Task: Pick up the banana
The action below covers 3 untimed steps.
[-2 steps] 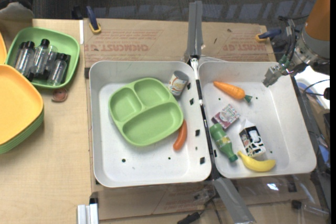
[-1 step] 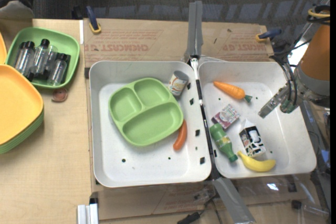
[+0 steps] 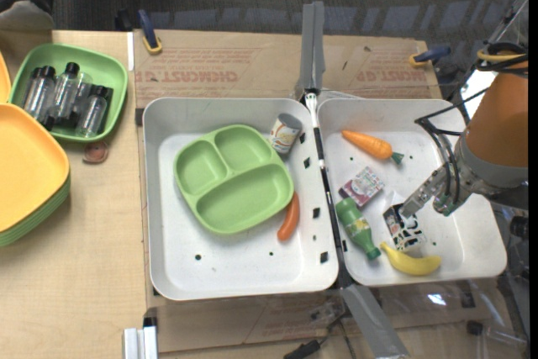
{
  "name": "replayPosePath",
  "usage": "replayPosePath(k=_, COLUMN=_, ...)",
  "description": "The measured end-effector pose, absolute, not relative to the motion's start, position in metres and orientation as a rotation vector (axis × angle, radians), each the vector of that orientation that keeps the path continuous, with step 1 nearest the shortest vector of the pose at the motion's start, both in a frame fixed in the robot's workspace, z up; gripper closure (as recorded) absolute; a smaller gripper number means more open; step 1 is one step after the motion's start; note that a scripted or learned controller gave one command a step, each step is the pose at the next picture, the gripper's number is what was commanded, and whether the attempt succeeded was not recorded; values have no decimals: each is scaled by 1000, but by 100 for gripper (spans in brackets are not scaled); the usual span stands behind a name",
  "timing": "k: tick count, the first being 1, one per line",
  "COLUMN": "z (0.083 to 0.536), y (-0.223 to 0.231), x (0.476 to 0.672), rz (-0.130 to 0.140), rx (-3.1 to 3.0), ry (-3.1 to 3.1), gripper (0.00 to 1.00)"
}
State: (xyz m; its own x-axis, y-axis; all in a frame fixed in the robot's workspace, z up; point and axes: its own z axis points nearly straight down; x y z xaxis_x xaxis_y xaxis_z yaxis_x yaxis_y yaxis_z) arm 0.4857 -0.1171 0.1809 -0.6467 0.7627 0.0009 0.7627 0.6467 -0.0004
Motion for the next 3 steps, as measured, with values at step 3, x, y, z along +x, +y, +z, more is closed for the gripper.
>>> replayPosePath(k=3, z=101, y=-151, x=503, rz=2, rx=-2052, ry=-2378, gripper=100)
